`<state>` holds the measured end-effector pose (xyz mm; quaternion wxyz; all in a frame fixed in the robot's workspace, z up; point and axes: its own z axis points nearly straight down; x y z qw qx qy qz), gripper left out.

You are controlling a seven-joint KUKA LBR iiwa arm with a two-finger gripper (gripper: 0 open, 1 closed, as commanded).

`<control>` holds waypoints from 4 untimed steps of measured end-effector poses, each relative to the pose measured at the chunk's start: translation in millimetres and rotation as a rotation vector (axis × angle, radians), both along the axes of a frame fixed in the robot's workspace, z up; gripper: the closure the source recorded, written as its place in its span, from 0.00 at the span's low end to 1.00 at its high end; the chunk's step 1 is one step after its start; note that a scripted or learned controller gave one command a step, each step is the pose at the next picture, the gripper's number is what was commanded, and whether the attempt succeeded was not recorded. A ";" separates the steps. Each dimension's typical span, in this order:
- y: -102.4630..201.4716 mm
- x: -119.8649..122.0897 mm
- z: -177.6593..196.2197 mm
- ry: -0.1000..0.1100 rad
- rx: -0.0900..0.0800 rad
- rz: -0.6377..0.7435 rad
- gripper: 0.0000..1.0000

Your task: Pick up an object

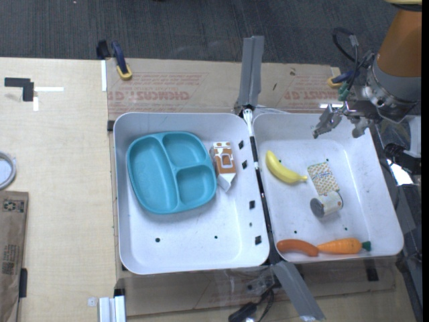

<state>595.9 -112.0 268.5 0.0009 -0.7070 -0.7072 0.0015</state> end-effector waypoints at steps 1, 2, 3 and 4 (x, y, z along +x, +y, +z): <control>-9.1 -73.0 -131.0 0.000 0.001 -0.112 0.00; -9.0 -72.9 -131.1 0.000 0.001 -0.112 0.00; -40.6 -13.1 -164.7 -0.002 0.001 -0.089 0.00; -96.3 -53.1 -175.7 -0.001 0.015 -0.216 0.00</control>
